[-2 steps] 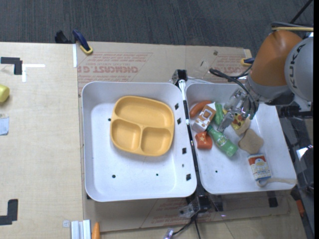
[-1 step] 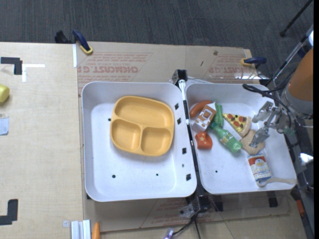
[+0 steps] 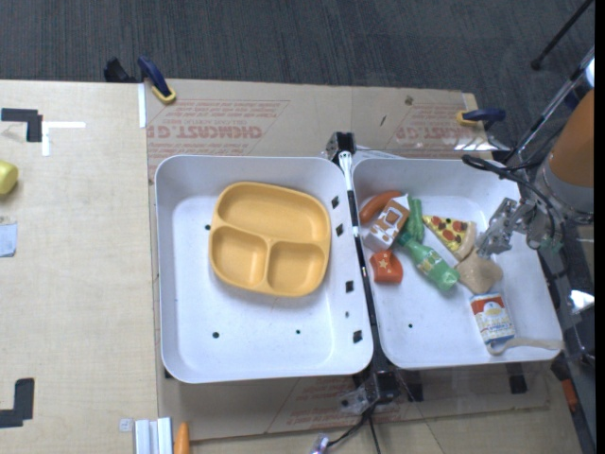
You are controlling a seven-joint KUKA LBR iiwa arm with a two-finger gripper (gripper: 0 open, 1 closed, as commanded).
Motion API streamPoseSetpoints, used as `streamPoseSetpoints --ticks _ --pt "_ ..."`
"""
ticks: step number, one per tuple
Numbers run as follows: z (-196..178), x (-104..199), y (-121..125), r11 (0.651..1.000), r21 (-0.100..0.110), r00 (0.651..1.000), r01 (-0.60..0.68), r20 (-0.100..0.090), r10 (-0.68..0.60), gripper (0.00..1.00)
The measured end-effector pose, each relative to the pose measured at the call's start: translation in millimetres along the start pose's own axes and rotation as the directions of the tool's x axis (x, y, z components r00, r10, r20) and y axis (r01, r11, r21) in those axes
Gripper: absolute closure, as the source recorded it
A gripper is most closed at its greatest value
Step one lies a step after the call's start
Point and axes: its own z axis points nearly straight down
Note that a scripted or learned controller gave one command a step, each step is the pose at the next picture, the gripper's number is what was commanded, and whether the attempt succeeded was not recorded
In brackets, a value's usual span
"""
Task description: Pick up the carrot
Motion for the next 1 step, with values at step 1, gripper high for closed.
streamPoseSetpoints --ticks 1 --pt "-160.1 37.5 -15.9 0.978 0.0 0.978 0.208 -0.002 -0.208 1.0"
